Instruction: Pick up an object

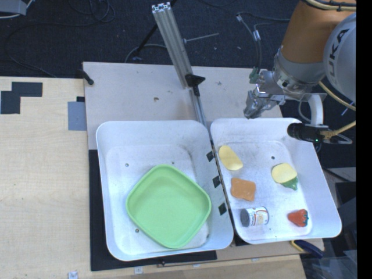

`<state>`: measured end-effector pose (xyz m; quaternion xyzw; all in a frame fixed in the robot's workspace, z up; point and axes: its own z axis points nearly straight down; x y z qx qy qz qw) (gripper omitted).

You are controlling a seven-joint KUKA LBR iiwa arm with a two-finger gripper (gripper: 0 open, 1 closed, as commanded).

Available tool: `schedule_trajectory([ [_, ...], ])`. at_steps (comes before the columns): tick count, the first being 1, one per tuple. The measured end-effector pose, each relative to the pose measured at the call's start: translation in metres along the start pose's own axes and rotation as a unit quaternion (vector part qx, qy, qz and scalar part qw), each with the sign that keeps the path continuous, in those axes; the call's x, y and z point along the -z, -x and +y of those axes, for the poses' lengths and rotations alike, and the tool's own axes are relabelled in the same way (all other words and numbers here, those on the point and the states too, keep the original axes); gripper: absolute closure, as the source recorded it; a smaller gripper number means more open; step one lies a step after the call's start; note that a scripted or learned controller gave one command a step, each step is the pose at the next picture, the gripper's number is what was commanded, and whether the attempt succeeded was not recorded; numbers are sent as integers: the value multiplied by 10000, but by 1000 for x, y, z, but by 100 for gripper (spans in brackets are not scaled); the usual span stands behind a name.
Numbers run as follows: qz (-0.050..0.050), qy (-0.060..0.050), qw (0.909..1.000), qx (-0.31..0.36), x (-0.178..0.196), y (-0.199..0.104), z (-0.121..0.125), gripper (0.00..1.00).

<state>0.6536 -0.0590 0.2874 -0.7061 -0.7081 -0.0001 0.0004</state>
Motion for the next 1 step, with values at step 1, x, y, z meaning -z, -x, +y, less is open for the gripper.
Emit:
schedule_trajectory([
  [1,2,-6,10000,5,-18,-59,-4,100],
])
